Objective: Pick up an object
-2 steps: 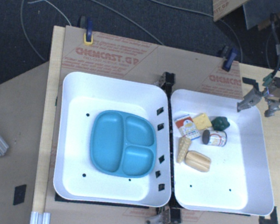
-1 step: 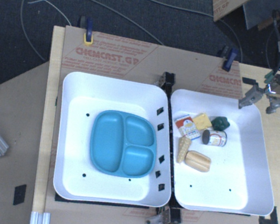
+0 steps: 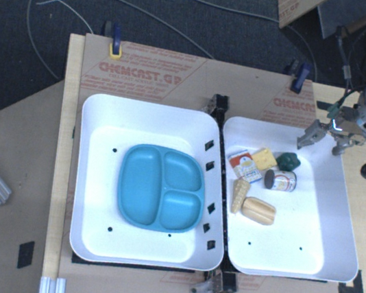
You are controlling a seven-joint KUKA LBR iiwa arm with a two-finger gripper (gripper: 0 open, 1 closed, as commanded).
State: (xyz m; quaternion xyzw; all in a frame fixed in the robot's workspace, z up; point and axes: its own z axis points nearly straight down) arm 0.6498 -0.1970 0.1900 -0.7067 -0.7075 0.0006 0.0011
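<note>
The right bin (image 3: 322, 228) holds a cluster of small items: a dark green lump (image 3: 288, 160), a small can lying on its side (image 3: 280, 181), a tan bread-like roll (image 3: 258, 210), a yellow block (image 3: 263, 159), a red-and-white packet (image 3: 243, 163) and a pale cone (image 3: 239, 194). My gripper (image 3: 324, 139) hangs above the bin's far right corner, up and to the right of the green lump. Its two fingers are spread apart with nothing between them.
The left bin (image 3: 90, 161) carries a blue divided plate (image 3: 161, 188). Black clips line the seam between the bins. Blue clamps (image 3: 116, 46) hold the cardboard sheet at the back. Cables run over the dark floor at the far left.
</note>
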